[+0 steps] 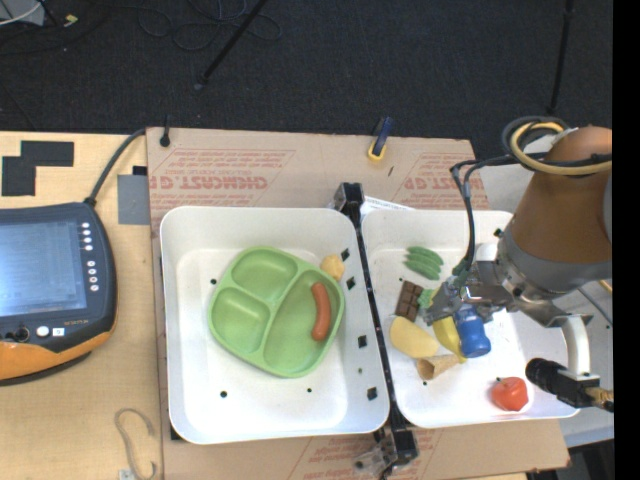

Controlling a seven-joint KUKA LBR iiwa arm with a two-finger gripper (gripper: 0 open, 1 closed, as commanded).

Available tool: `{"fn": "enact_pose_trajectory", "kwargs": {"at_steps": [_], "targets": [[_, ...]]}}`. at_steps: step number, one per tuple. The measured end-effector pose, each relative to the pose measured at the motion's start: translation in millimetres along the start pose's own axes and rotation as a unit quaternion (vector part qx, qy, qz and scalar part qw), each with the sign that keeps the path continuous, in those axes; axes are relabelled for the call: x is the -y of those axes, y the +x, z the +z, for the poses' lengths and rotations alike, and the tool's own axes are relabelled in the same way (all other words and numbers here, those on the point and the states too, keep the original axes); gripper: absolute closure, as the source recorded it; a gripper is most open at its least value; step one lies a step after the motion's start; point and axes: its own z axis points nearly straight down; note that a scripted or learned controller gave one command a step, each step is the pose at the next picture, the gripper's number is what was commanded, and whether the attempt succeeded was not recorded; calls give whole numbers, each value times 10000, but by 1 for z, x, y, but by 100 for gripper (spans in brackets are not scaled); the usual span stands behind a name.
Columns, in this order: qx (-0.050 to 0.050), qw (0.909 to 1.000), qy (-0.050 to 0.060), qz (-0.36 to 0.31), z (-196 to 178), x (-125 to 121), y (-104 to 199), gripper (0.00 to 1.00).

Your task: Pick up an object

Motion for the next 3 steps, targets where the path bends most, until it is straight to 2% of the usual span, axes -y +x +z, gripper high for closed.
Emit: {"fn": "enact_pose_trajectory", "kwargs": {"at_steps": [1,2,3], "targets": [[5,10000,10,-2,16,-6,-10,100],[4,10000,-3,-10,15,-11,2,100],[8,10000,-12,17,0,-1,-3,100]]}}
